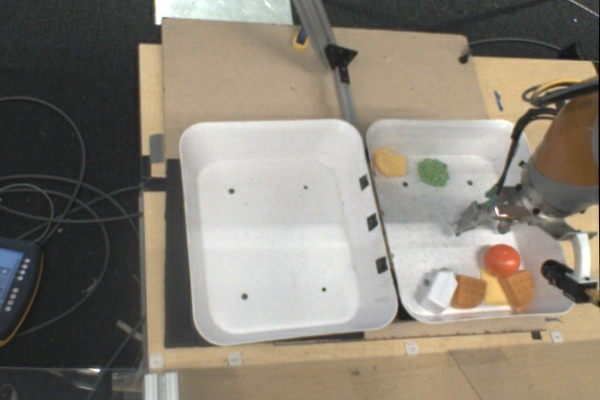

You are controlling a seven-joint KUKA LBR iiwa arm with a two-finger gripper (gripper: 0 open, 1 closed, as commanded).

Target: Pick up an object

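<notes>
The right bin (469,134) holds several small objects. A yellow lump (390,164) and a green knobbly ball (433,171) lie near its back wall. A red tomato-like ball (502,259) sits toward the front right, with two orange-brown pieces (469,292) (520,288) and a white-grey block (436,288) along the front wall. My gripper (476,218) hangs low over the middle right of this bin, just behind and left of the red ball. Nothing shows between its tips.
The left bin (202,155) sits beside the right one, joined by black clips (372,221). A grey pole (314,5) slants across the cardboard backing behind the bins. Cables lie on the dark floor at left.
</notes>
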